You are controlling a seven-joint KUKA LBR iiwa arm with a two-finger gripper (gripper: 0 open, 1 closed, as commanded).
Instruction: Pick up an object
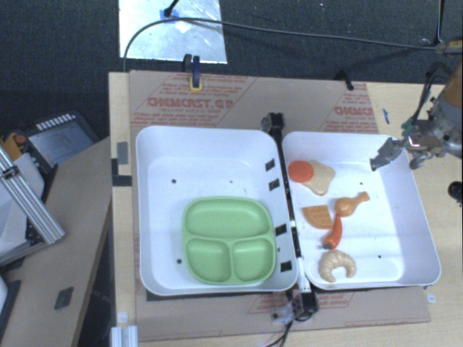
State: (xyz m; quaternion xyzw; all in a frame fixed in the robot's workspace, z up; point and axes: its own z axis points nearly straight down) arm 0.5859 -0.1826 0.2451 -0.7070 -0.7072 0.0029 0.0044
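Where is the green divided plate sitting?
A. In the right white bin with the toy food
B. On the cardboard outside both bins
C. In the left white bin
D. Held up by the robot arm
C: the green divided plate lies flat in the left bin, while the toy food, such as the croissant, lies in the right bin.

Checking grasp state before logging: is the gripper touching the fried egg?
Apart. The camera view shows bare white bin floor between the gripper, at the right bin's upper right rim, and the fried egg.
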